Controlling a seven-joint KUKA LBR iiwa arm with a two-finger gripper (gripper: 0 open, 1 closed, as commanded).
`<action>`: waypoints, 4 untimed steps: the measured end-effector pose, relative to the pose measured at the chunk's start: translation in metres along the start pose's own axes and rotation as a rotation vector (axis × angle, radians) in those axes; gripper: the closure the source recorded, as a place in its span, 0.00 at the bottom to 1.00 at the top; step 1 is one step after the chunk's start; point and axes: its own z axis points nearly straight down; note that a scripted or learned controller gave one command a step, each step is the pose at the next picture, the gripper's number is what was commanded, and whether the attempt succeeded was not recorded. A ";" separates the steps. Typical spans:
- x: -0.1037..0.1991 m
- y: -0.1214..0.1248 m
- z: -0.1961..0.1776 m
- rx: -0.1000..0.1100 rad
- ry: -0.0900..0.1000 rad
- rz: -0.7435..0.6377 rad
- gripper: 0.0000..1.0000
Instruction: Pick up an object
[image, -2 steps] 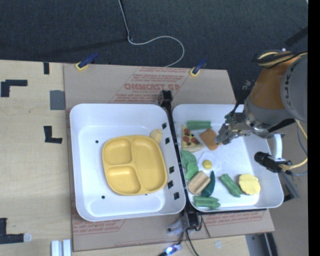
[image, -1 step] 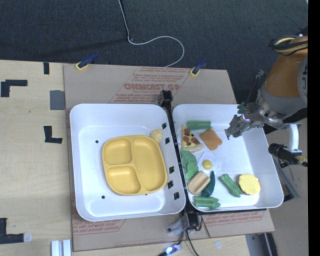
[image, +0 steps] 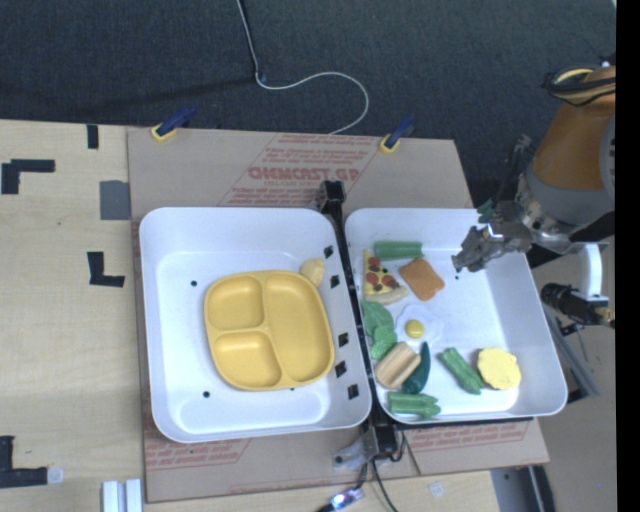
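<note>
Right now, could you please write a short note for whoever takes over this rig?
Tool: above the upper right of the right bin, holding nothing that I can see.
Things: toy food lies in the right bin, with the pizza slice, the brown piece and the green bean nearest the tool. The yellow tray sits in the left bin.
Done: nothing picked up yet.
Left: lower, grasp one piece, lift.

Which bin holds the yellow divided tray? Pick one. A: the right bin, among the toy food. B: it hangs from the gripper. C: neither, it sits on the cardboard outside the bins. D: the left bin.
D: the yellow divided tray lies flat on the floor of the left bin, while the toy food is in the right bin, where the gripper hovers near the upper right corner.
</note>
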 end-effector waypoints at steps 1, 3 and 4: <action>0.061 -0.011 -0.005 0.002 0.001 -0.004 1.00; 0.126 -0.026 0.011 0.004 -0.001 0.000 1.00; 0.123 -0.027 0.010 0.003 0.000 0.000 1.00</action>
